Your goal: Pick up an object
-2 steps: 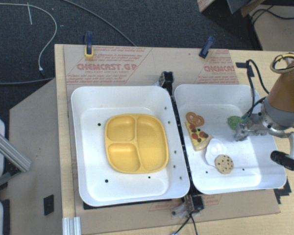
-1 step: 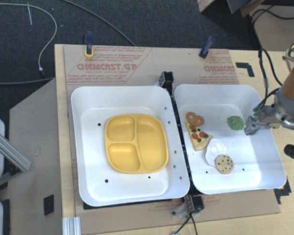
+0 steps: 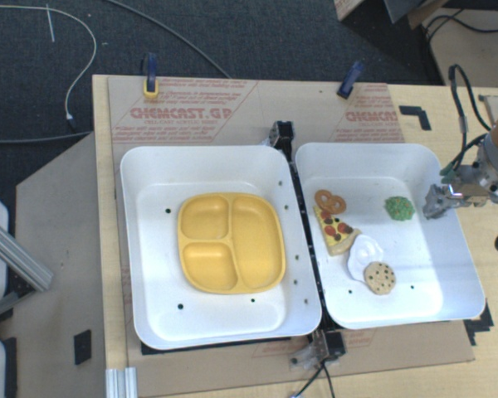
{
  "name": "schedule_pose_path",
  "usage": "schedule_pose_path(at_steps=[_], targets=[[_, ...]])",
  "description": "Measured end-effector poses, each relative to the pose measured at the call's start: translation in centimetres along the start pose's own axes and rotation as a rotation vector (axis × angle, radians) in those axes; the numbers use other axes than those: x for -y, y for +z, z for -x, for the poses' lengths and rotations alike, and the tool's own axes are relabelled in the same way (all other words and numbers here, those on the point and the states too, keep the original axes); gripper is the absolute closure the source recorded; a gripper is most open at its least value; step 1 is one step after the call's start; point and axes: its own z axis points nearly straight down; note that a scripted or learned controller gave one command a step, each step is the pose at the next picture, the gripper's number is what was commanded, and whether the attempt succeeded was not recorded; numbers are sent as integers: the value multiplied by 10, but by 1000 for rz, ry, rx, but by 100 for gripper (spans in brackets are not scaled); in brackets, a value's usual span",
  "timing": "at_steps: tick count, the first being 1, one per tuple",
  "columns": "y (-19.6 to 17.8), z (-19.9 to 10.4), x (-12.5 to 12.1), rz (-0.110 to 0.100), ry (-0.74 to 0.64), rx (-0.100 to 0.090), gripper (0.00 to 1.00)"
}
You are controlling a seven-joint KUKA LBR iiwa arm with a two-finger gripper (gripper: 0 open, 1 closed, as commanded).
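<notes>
The gripper (image 3: 438,202) is hanging over the right bin's (image 3: 448,301) far-right edge w/ nothing between its fingers; can't tell if they're apart or together. The green broccoli-like piece (image 3: 400,208) is lying just left of it, not touching. Farther left & nearer the camera, the pretzel (image 3: 329,201), pizza slice (image 3: 337,232), a white piece (image 3: 365,249) & the cookie (image 3: 380,278) are sitting. Well left, the yellow divided plate (image 3: 231,242) is resting in the left bin (image 3: 149,181).
</notes>
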Motion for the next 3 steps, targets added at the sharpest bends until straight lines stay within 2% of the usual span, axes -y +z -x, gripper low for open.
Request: schedule_pose_path(at_steps=[1,2,3], targets=[[-42,0,-2,1,0,1,100],[-50,-53,7,-6,-3,-4,100],[-45,-103,4,-6,-1,-4,100]])
